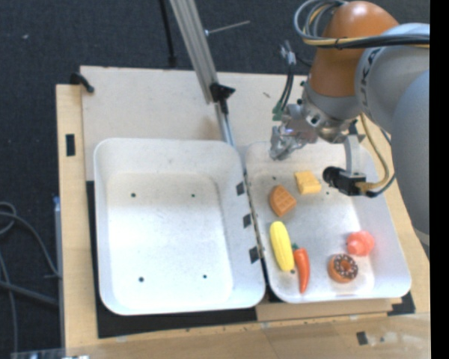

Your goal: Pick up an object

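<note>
At right bin (389, 253), 12 o'clock: gripper (282, 146) hung above the rim, nothing seen held; finger state cannot be told.
Targets: waffle (282, 200), cheese (308, 182) at 5 o'clock of gripper, within easy reach.
Corn (281, 246), carrot (301, 268): laid along the left wall.

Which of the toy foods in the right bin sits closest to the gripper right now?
The pale yellow cheese block, at the far end of the right bin, just below the gripper. The orange waffle piece is next; corn, carrot, donut and the red piece lie farther toward the near rim.

Chunky grey arm (404, 58) with a glossy orange band (346, 47) above the wrist, grey cables (314, 13) looped on top, and a small metal gripper (283, 146) below it all.
</note>
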Controlling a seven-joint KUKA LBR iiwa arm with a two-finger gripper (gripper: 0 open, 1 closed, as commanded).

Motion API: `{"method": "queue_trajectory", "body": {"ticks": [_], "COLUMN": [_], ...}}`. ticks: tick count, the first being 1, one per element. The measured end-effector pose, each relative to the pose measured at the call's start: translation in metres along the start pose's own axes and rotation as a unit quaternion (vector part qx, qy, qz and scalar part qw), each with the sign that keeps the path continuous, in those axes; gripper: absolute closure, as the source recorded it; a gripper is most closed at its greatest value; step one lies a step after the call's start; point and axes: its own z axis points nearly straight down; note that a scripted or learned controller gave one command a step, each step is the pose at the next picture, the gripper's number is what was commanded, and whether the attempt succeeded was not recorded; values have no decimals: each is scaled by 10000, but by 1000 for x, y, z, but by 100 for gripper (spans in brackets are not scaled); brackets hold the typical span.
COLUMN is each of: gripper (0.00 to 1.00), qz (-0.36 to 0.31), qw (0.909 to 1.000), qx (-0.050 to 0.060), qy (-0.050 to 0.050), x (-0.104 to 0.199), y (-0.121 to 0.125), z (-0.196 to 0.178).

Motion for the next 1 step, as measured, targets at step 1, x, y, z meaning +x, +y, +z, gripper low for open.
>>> {"method": "queue_trajectory", "body": {"ticks": [1], "gripper": [100], "qz": [5], "qw": [10000], "qx": [10], "qy": [-4], "x": [47], "y": [-8], "z": [5]}}
